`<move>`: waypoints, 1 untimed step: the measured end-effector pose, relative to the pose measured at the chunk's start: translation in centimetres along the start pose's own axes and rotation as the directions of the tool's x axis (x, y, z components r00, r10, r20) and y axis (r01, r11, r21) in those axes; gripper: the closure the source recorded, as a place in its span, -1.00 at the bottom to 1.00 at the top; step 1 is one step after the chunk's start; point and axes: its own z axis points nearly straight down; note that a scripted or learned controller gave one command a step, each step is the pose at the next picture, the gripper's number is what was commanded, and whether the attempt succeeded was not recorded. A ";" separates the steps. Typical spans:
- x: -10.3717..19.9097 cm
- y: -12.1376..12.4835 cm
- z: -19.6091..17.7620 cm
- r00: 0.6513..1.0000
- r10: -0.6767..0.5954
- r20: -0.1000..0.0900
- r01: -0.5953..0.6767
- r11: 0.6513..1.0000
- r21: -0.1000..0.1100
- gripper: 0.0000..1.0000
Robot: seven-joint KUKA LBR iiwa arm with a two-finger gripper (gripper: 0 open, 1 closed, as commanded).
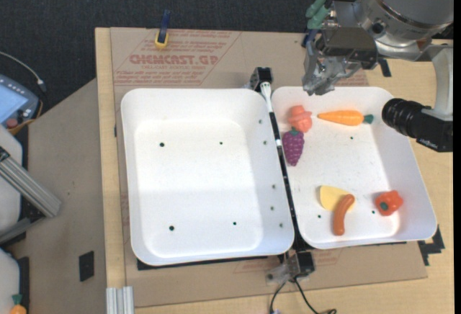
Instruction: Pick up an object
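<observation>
Carrot (341, 117): lying flat near the back of the right bin (360, 233), just beside the pink piece (300, 118) and above the grapes (293, 146). Gripper (315, 87) hanging over the bin's back rim, nothing between its fingers; open or closed, cannot tell. Best to shift over the carrot's middle, turn the fingers across its narrow width, descend straight, close gently. Cheese (330, 196), sausage (342, 213) and tomato (388, 202) at the front, well apart.
</observation>
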 end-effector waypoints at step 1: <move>-3.3 0.2 13.7 1.000 0.010 0.007 -0.010 1.000 0.026 1.00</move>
